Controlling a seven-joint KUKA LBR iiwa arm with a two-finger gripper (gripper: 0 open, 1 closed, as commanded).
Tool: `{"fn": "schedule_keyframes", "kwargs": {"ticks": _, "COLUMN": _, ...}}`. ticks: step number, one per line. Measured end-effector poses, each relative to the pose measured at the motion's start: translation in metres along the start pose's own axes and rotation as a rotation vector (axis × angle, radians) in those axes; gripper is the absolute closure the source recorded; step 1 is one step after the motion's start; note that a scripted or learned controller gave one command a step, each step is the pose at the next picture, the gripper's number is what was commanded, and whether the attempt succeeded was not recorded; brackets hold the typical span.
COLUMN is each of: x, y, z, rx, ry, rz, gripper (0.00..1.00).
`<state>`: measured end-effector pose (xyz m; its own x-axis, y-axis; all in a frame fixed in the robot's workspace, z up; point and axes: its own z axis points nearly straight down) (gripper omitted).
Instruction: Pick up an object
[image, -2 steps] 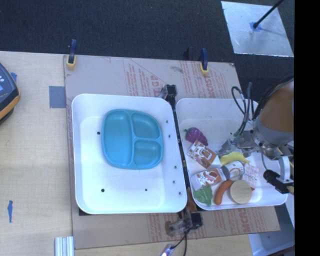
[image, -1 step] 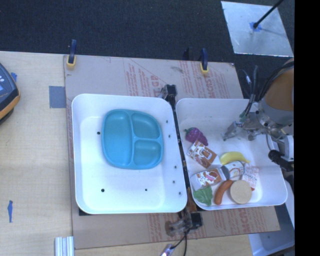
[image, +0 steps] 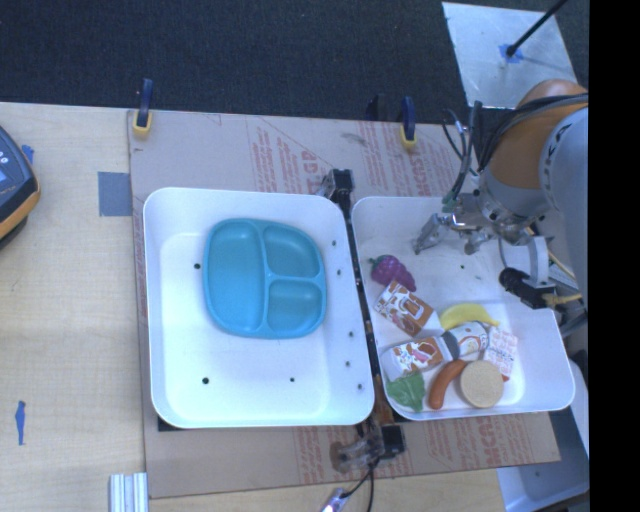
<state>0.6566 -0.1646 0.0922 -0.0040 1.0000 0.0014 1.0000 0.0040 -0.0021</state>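
Claw: the claw (image: 452, 232) hung over the far part of the right bin (image: 560, 385), fingers spread wide, nothing between them.
Nearest object: a purple toy (image: 393, 271) lay just below and left of it, near the divider.
Handling: likely light, stiff plastic, somewhat slick; best pinched across its narrow middle.
Other picks: printed packets (image: 405, 309), banana (image: 467, 316), sausage (image: 446, 384), round tan piece (image: 481, 385), green piece (image: 407, 391) crowded the near end.
Writing: packet print too small to read; red lettering on the cardboard (image: 290, 150) over the desk was illegible.
Left bin (image: 165, 330): held a blue divided plate (image: 265, 278).

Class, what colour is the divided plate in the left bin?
Light blue: the divided plate shows clearly in the camera view.
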Motion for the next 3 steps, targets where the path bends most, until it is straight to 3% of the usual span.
{"fn": "schedule_keyframes", "kwargs": {"ticks": 1, "x": 0.127, "y": 0.001, "z": -0.101, "rx": -0.001, "ry": 0.001, "rz": -0.001, "gripper": 0.0}}
{"fn": "schedule_keyframes", "kwargs": {"ticks": 2, "x": 0.108, "y": -0.085, "z": -0.099, "rx": 0.003, "ry": -0.003, "rz": 0.0, "gripper": 0.0}}
{"fn": "schedule_keyframes", "kwargs": {"ticks": 3, "x": 0.056, "y": -0.103, "z": -0.041, "rx": 0.003, "ry": -0.003, "rz": 0.0, "gripper": 0.0}}
